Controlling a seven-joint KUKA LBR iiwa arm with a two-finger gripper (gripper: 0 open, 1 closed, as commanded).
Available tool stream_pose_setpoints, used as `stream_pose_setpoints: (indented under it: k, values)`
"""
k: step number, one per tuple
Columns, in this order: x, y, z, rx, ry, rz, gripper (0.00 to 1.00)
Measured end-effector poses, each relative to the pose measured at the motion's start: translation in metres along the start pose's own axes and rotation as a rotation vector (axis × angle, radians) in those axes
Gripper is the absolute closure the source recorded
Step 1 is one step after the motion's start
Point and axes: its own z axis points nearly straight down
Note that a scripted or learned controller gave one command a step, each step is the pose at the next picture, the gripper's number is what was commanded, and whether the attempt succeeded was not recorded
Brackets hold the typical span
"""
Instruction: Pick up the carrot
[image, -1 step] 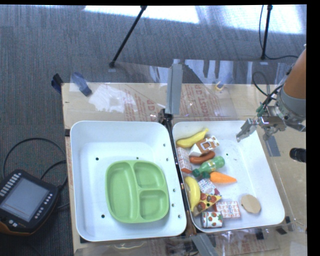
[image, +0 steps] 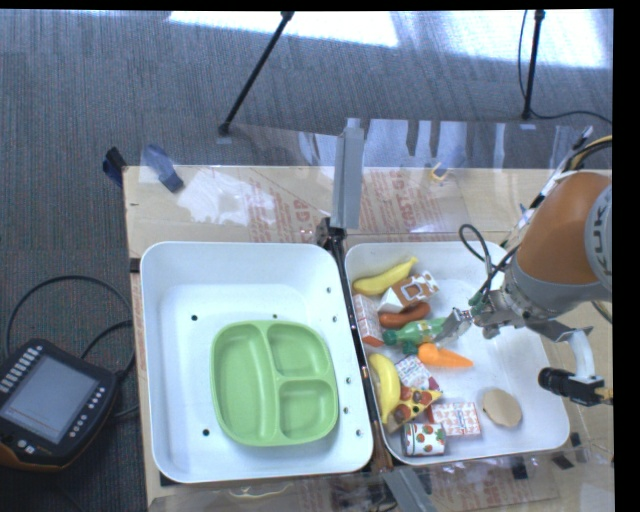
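Carrot (image: 445, 356) lies mid right bin (image: 535, 415), tip toward 3 o'clock, green item at its 10 o'clock. Tool (image: 462, 322) hovers just off its 12 o'clock, seemingly lining up; open or closed, cannot tell.

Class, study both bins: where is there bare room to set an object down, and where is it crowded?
Free: the green tray's compartments, and the left bin's floor around it. Crowded: the right bin's left half, around the carrot and bananas.
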Motion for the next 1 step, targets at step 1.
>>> stream_pose_setpoints:
  k: [1]
  values:
    - [0.0519,-0.0217,0.0369,0.000,0.000,-0.042,0.00]
